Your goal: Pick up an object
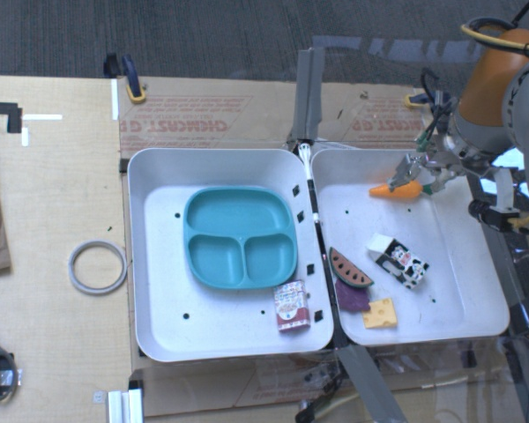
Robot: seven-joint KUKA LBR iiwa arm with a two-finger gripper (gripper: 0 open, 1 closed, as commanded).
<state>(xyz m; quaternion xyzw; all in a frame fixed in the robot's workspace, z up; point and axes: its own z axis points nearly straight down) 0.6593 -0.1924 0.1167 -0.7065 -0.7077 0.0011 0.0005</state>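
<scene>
Orange carrot (397, 190): right bin (476, 320), far end, directly at the gripper (416, 176); fingers' state cannot be told. Cow carton (400, 261), melon slice (350, 270): nearer camera, well apart.

Teal tray (241, 236), orange carrot (395, 190), yellow cheese (380, 314), black-and-white spotted cow (400, 263), white bins (150, 263).

At upper right, the gripper (416, 173) hangs over the right bin (450, 311) with an orange carrot (395, 190) pinched between its fingers. Lower in that bin lie a watermelon slice (350, 270), a cheese wedge (380, 314) and a black-and-white cow toy (398, 262). The left bin (150, 263) holds a teal divided plate (241, 236) and a small carton (292, 306).
</scene>
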